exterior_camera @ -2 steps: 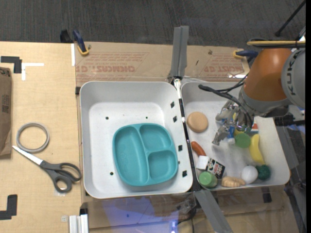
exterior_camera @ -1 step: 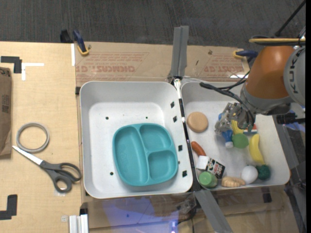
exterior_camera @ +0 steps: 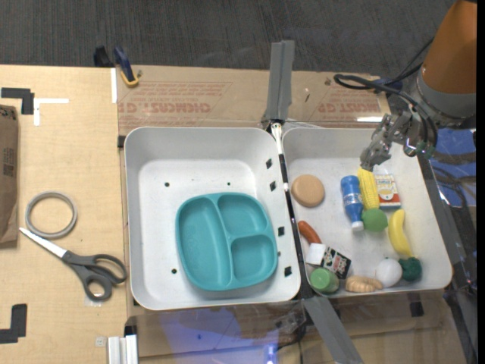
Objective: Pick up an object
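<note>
The gripper [exterior_camera: 377, 153] hangs over the right bin [exterior_camera: 333, 144] pinching nothing, whether spread or pressed together I cannot tell, and the corn cob [exterior_camera: 367, 187], the likeliest pick, lies just below it toward the bin's near side, long axis running away from the pincer.

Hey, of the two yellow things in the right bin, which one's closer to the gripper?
The corn cob, lying just below the gripper beside the blue bottle. The banana sits farther down the bin, past the green ball.
</note>
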Available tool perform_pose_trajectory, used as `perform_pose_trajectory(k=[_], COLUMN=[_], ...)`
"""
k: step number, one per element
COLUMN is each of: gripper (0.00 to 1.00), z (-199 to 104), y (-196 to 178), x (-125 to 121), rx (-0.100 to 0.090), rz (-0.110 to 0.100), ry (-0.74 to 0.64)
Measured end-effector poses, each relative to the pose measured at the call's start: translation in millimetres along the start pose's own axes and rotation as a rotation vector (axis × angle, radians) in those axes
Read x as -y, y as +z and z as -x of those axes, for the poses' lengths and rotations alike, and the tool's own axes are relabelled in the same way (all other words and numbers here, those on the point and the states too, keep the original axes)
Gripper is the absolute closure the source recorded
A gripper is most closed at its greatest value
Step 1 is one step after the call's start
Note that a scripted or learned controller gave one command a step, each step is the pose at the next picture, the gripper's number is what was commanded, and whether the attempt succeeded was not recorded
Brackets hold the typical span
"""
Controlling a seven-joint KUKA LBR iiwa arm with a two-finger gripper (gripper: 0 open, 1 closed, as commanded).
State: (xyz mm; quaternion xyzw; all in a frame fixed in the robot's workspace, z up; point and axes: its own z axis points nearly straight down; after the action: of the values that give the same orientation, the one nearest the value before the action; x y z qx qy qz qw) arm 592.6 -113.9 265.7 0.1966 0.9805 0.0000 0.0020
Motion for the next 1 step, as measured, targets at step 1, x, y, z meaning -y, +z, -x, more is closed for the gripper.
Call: perform_pose_trajectory(k=[1], gripper=[0.00], z=[-0.1], y=[0.1], x=[0.1], rx=[0.000], rz=[0.000], ry=[0.000])
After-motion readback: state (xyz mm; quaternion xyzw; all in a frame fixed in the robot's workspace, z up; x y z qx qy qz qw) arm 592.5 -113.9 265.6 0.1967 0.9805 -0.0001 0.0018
